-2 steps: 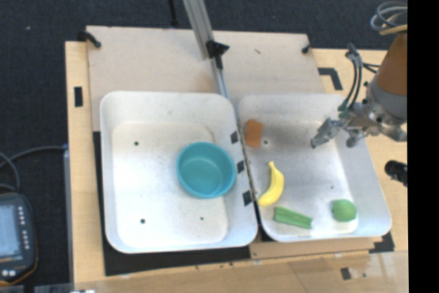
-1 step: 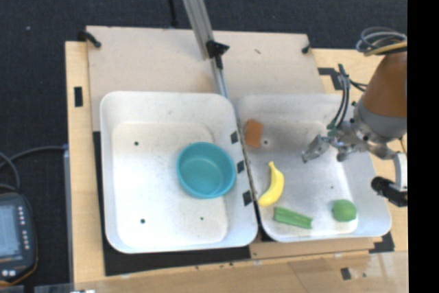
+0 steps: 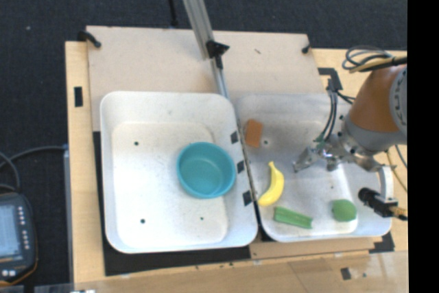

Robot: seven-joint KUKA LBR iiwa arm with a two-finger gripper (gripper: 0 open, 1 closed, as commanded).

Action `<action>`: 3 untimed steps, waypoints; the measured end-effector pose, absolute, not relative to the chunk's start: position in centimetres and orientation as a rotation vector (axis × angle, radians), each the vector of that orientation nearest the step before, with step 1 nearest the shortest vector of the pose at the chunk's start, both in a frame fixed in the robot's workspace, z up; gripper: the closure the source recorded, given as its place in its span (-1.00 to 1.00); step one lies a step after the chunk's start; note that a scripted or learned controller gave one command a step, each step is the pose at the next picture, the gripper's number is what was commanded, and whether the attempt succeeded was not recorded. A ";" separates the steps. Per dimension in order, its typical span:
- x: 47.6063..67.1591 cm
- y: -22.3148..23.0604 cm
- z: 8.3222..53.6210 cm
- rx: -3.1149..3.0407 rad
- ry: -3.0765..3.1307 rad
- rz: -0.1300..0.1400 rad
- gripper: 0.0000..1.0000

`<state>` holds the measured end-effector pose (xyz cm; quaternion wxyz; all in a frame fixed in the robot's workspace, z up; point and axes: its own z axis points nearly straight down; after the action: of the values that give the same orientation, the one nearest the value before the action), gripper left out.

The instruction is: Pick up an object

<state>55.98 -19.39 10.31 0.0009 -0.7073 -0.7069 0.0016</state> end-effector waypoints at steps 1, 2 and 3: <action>56.2 -19.5 11.8 -2.231 -2.218 -0.003 1.00; 55.8 -19.4 16.4 -2.230 -2.222 -0.004 1.00; 57.0 -19.7 21.8 -2.224 -2.230 -0.005 1.00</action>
<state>56.96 -19.73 21.84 -0.0041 -0.7061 -0.7081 -0.0017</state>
